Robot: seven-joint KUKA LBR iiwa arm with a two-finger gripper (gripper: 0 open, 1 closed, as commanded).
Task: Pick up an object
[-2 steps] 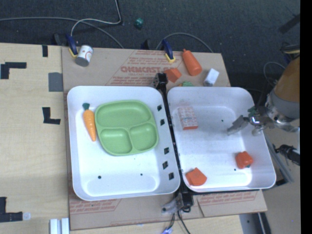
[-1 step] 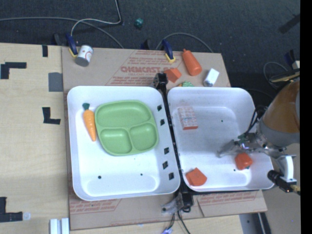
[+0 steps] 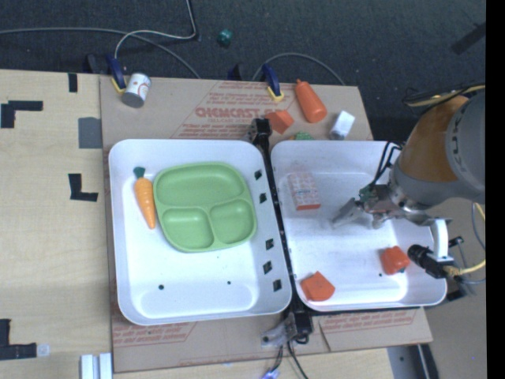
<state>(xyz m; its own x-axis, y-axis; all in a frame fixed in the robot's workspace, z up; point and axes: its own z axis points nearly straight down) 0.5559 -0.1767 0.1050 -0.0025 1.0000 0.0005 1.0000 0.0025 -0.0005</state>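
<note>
Left bin has a green divided plate w/ toy carrot just beside it. Right bin has a pale box near its centre, plus 2 orange blocks at the front. Tool sits low over the right bin betw. box & blocks, fingers spread, gripping nothing.
</note>
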